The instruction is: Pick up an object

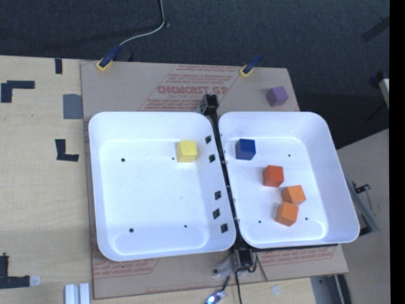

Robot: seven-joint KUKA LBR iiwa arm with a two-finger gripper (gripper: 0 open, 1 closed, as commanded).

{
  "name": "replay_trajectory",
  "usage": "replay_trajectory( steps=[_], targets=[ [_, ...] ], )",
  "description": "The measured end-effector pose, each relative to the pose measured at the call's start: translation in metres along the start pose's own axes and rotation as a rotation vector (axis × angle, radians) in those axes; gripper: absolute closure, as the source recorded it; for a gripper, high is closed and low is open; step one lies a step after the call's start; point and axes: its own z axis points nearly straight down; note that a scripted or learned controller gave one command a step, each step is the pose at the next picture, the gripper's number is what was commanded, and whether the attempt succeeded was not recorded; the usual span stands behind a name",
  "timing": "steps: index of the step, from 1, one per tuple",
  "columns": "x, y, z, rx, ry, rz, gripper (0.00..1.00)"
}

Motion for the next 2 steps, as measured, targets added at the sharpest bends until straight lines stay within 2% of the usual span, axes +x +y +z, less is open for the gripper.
replay_trajectory(
  steps=[1, 2],
  targets=[
    [0.039, -0.036, 0.005, 0.008, 0.004, -0.002, 1.0],
    [0.052, -0.035, 0.005, 0.009, 0.004, -0.001, 1.0]
  ],
)
